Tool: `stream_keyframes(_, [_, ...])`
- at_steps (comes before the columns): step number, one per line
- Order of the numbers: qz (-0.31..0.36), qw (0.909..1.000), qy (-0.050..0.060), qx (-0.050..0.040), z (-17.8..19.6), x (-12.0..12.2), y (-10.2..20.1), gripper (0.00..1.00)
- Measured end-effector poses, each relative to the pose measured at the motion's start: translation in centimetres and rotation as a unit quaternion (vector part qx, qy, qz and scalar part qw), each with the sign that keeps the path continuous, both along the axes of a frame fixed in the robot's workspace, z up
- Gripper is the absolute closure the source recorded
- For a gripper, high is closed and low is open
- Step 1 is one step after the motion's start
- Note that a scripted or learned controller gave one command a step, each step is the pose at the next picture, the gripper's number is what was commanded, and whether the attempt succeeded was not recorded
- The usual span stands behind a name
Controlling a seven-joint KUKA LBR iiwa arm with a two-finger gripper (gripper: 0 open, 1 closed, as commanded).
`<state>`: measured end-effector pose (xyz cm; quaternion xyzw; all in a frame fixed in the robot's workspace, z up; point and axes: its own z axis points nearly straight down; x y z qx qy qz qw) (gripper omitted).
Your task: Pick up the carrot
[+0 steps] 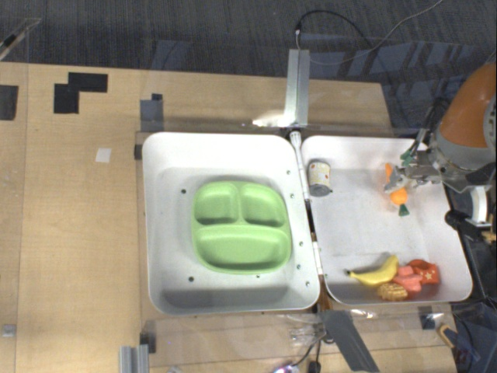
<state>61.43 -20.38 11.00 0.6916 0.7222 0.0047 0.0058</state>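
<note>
Arm entering from the right edge, orange band uppermost, wrist angled down and to the left. Gripper (pixel 405 179) at the end of the wrist, low over the right bin's far part, pointing left; metal linkage visible.

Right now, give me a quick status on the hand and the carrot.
Hand down in the right bin, at the carrot. Grip unconfirmed. Can, banana well clear.

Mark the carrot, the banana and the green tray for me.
carrot (pixel 397 196): camera view, on its orange body.
banana (pixel 377 272): camera view, middle of the yellow curve.
green tray (pixel 241 249): camera view, floor of its large lower compartment.
</note>
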Motion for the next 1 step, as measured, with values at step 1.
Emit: stream_keyframes(1, [-0.126,0.9921,0.005,0.0021,7.46,1.70,9.33,1.00])
